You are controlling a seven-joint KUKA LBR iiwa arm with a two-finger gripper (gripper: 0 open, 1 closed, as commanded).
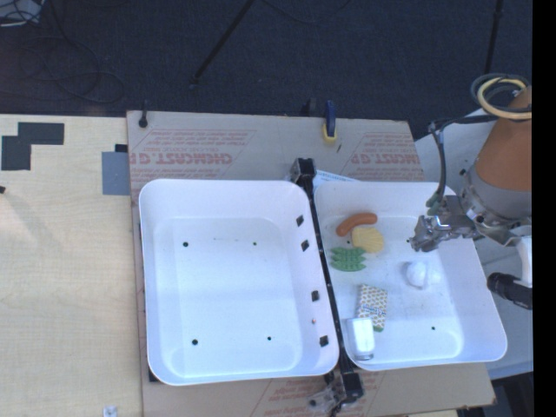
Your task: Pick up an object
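We see the gripper hanging over the right bin, at its far right side, and we cannot tell whether its fingers stand apart or together; nothing shows between them. Nearest the camera, well down and left of the fingers, a small white bottle lies at the bin's front edge, with a patterned packet just beyond it. Closest to the fingers, just below them, sits a white ball, apart from the gripper. Farther back and to the fingers' left we find a green leafy toy, a yellow piece touching it, and an orange sausage beyond that. The left bin lies well left.
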